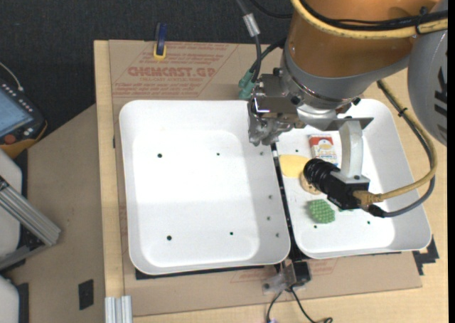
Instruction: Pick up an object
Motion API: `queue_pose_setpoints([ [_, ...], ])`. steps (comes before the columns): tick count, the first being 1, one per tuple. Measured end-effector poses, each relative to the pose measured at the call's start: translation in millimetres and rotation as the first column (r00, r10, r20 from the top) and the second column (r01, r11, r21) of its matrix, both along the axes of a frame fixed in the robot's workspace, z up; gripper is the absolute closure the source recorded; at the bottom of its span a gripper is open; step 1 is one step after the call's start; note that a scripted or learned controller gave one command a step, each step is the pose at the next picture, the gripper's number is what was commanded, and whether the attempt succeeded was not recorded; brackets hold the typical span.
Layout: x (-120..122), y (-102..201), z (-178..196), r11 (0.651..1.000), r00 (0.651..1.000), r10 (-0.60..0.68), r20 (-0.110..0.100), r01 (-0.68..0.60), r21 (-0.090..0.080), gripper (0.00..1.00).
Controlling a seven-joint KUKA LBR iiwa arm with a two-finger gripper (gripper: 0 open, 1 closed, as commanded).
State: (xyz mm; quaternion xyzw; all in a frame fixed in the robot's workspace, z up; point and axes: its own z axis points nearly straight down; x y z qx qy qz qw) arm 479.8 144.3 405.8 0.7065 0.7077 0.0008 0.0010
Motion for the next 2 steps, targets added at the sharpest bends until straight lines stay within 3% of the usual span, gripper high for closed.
queue_pose_setpoints([
  [1, 0.4, 0.6, 10.0, 1.0, 1.0, 0.001, 0.002, -0.001, 0.0, 1.0],
  [2, 37.1, 0.5, -25.6, 1.0, 1.0, -0.004, -0.007, 0.004, -0.002, 1.0],
])
